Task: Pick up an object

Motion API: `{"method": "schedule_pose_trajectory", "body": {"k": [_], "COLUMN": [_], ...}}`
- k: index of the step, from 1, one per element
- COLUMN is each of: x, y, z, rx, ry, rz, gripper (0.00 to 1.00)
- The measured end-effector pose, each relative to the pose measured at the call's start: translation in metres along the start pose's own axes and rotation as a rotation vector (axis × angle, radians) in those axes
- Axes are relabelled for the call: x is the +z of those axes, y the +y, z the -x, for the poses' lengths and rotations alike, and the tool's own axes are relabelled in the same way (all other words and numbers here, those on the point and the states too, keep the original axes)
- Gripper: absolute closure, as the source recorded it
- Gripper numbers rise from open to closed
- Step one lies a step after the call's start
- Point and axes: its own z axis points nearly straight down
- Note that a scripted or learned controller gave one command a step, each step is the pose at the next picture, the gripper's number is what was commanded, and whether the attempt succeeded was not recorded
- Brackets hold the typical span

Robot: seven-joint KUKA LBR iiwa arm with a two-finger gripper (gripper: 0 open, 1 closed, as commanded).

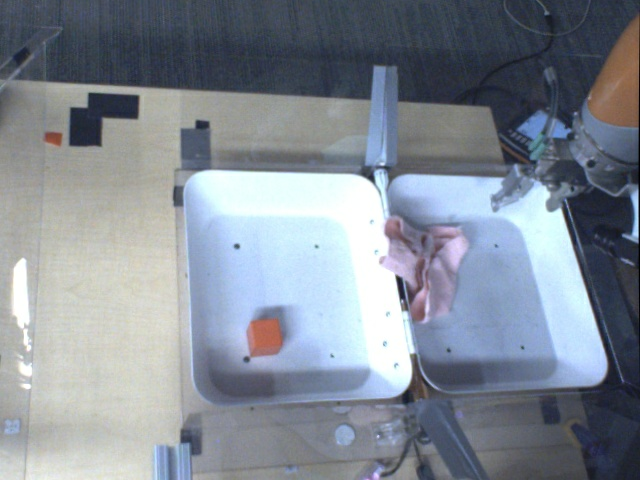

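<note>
Currently, the claw (527,194) hangs open and empty above the right bin's (520,373) far rim. The pink cloth (428,260) lies crumpled against that bin's left wall, likely target.

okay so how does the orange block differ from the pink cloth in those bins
The orange block is small, compact and rigid-looking; the pink cloth is larger, crumpled and limp. The block lies in the left bin; the cloth lies in the right bin, against the divider. Both lie apart from the hand.
</note>
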Motion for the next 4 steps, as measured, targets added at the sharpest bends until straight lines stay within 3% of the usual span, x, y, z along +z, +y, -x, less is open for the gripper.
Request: {"method": "schedule_pose_trajectory", "body": {"k": [1,2,3,4], "x": [0.150,0.155,0.142,0.059], "y": [0.031,-0.015,-0.012,0.051], "z": [-0.032,-0.051,-0.053,-0.086], "rx": [-0.104,-0.257,-0.260,-0.636], "ry": [0.000,-0.002,-0.003,-0.003], "rz": [0.004,0.012,0.022,0.009], "gripper": [0.00,0.00,1.00,1.00]}}
